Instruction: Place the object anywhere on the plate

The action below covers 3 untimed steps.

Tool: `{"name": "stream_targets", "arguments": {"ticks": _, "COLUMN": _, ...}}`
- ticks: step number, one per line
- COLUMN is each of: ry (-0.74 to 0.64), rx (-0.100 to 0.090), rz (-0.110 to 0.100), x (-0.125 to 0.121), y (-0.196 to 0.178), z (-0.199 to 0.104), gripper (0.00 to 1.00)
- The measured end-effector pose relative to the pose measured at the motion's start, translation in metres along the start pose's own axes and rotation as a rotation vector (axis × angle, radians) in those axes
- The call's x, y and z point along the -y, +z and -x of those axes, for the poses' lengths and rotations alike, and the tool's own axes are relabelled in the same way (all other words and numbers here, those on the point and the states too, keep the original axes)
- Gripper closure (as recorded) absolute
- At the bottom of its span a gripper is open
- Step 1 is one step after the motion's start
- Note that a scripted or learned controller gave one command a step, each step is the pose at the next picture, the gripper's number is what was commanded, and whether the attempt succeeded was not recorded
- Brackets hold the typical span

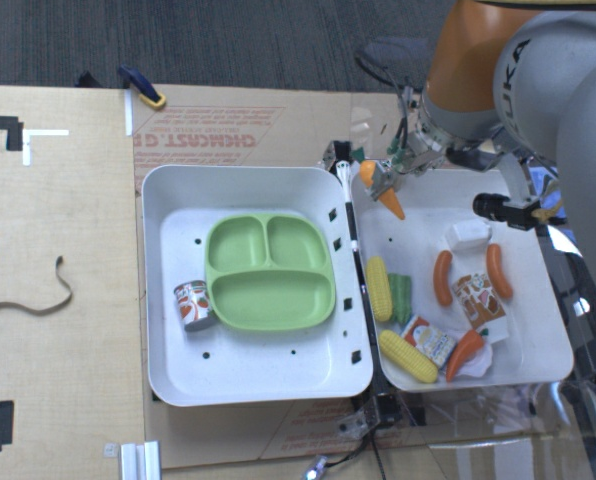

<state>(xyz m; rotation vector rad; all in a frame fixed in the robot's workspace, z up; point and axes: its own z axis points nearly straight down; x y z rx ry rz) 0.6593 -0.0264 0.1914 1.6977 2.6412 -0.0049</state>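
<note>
Here the left bin (168, 368) holds one green plate (270, 272) with a small can (192, 304) just beside it. The right bin (538, 358) holds two corn cobs (379, 288), two sausages (443, 277), a carrot (465, 352) and some packets. Above that bin's far corner, the claw (386, 178) grips an orange carrot (388, 198), well apart from the plate.

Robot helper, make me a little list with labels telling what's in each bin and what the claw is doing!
left bin: green plate with three sections, small can beside its left edge
right bin: two corn cobs, two sausages, snack packets, white block
gripper: over the right bin's top-left corner
held item: orange carrot, between the fingers, tip pointing down
plate contents: nothing on it yet
</note>
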Motion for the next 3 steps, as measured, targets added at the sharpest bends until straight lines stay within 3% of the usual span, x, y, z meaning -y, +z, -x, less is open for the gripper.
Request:
{"name": "stream_targets", "arguments": {"ticks": 1, "ry": 0.316, "rx": -0.002, "rz": -0.001, "x": 0.021, "y": -0.003, "z": -0.061, "gripper": 1.00}}
{"name": "stream_targets", "arguments": {"ticks": 2, "ry": 0.316, "rx": -0.002, "rz": -0.001, "x": 0.021, "y": -0.003, "z": -0.060, "gripper": 0.00}}
{"name": "stream_targets", "arguments": {"ticks": 3, "ry": 0.293, "rx": -0.002, "rz": -0.002, "x": 0.059, "y": -0.034, "z": -0.100, "gripper": 0.00}}
